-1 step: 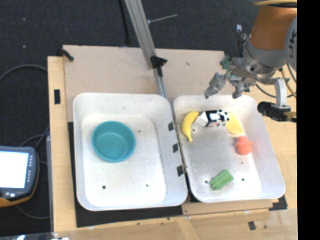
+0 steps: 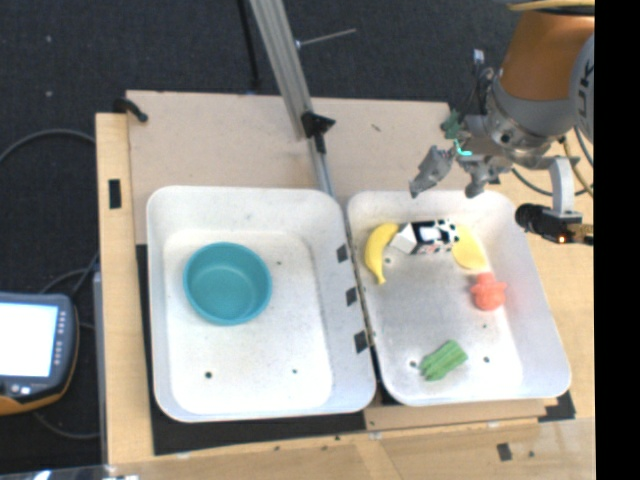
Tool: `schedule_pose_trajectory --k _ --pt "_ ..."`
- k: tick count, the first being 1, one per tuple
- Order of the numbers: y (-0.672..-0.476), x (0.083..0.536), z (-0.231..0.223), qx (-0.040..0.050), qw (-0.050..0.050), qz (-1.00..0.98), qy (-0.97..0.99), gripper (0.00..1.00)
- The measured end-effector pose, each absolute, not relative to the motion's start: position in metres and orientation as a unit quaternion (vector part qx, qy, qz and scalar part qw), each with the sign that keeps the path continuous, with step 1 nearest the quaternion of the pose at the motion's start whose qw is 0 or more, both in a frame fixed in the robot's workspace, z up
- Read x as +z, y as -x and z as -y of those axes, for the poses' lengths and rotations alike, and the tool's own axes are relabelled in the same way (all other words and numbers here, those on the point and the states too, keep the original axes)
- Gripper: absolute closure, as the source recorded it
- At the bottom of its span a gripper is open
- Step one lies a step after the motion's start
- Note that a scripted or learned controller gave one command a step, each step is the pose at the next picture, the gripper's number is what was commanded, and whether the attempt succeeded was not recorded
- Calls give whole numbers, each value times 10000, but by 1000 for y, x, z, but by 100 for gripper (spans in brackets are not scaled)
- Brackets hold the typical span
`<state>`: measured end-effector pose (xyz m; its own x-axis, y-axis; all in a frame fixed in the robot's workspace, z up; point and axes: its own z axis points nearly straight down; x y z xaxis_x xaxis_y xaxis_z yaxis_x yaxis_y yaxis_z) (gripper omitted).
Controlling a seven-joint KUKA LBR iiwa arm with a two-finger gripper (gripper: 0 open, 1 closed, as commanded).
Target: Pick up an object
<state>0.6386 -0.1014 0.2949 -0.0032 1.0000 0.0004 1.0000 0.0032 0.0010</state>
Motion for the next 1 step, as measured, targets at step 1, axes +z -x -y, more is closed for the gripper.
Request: schedule_pose_trajectory --k 1 --pt "-643 238 95 -23 -7 -7079 -7063 0"
